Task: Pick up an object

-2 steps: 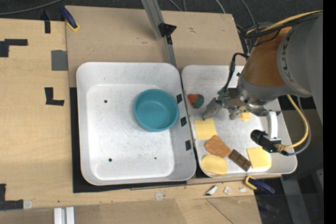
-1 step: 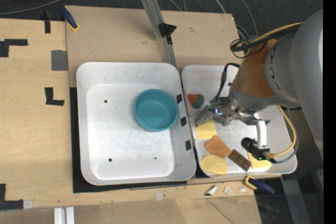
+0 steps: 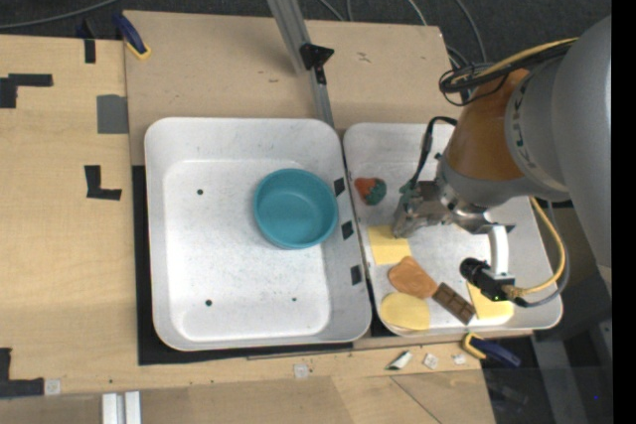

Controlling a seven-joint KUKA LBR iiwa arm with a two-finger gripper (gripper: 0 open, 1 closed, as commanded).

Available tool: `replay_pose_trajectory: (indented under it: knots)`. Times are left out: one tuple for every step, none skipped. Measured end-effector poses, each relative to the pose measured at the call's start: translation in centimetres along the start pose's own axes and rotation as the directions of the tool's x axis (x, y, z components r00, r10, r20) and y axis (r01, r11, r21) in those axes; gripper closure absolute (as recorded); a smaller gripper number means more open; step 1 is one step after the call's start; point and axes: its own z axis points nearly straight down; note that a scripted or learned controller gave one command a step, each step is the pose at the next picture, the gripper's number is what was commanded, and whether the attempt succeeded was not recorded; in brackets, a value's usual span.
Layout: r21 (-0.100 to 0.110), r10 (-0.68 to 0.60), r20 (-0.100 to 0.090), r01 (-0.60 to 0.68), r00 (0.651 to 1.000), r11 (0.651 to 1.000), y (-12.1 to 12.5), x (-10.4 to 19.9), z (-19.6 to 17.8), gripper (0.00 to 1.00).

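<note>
Teal and round, a bowl point(image 3: 294, 207) sits in the left bin point(image 3: 179, 243), toward that bin's right wall. In the right bin point(image 3: 383, 142), just past the divider, lies a small red-and-green object point(image 3: 371, 189) near the upper left. Below it a pale yellow square piece point(image 3: 385, 247) rests on the floor, then an orange-brown piece point(image 3: 410, 276), a yellow rounded piece point(image 3: 405, 313) at the front rim, and a dark brown bar point(image 3: 455, 302) beside them. The gripper point(image 3: 405, 222) hangs low over the yellow square's upper edge, fingers pointing down and leftward; their spacing cannot be made out, and nothing is seen between them. The grey arm point(image 3: 556, 124), with its orange band point(image 3: 484, 139), enters from the right and bends downward over the right bin.
</note>
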Motion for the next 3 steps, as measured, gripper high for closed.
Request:
replay_pose_trajectory:
  knots:
    - [-0.005,0.001,0.001,-0.001,1.0,1.0,-0.5,0.1,-4.4,1.0]
    - [-0.008,0.0,0.002,0.0,1.0,1.0,0.5,0.2,-10.1,1.0]
    - [-0.008,0.0,0.002,0.0,1.0,1.0,0.7,1.2,-15.9,1.0]
